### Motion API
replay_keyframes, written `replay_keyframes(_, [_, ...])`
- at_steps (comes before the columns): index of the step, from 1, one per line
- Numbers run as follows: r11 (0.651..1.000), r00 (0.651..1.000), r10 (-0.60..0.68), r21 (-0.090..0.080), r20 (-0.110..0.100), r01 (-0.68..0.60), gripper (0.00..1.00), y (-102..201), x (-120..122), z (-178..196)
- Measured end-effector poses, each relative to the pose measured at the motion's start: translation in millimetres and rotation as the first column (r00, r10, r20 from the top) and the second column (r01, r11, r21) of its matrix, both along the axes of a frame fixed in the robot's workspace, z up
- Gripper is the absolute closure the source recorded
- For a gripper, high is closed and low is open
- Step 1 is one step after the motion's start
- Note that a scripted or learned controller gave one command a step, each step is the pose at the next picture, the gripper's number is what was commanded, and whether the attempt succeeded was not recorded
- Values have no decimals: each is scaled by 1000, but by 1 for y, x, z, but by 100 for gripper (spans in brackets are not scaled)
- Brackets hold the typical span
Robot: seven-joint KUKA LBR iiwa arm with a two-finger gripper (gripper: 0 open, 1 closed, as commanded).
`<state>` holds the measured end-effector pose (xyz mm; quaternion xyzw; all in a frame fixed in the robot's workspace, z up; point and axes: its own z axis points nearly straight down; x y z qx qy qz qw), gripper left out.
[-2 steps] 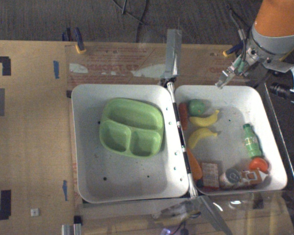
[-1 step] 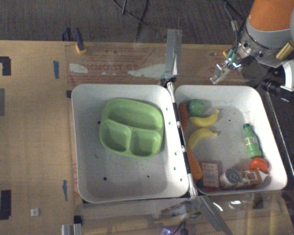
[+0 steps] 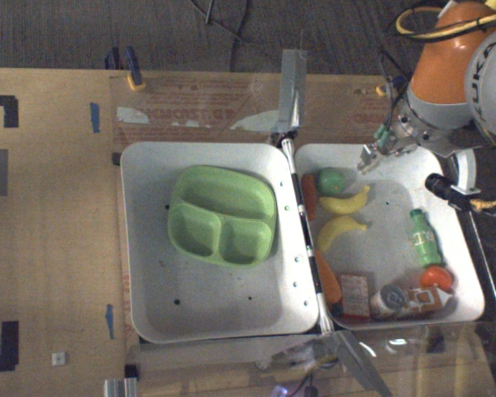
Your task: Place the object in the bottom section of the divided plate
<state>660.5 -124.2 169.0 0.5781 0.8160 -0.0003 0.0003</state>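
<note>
Hovering: gripper (image 3: 370, 157), finger state unreadable, far edge of right bin (image 3: 471, 304) | target: banana (image 3: 345, 201) | advice: descend centred, then carry to green plate (image 3: 223, 215).

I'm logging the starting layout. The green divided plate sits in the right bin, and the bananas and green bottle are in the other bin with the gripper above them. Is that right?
Not quite. The camera view shows the green divided plate in the left bin, not the right. The bananas and green bottle are in the right bin, with the gripper above its upper edge.
</note>
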Motion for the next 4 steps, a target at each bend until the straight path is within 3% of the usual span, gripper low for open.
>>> replay_keyframes(1, [988,988,155,0,1,-155,100,-20,-39,8])
replay_keyframes(2, [993,993,120,-1,1,-120,100,-82,-75,-49])
replay_keyframes(3, [896,896,443,-4,12,-443,100,-97,-113,-78])
replay_keyframes(4, [893,893,450,0,2,-450,100,-99,-174,-22])
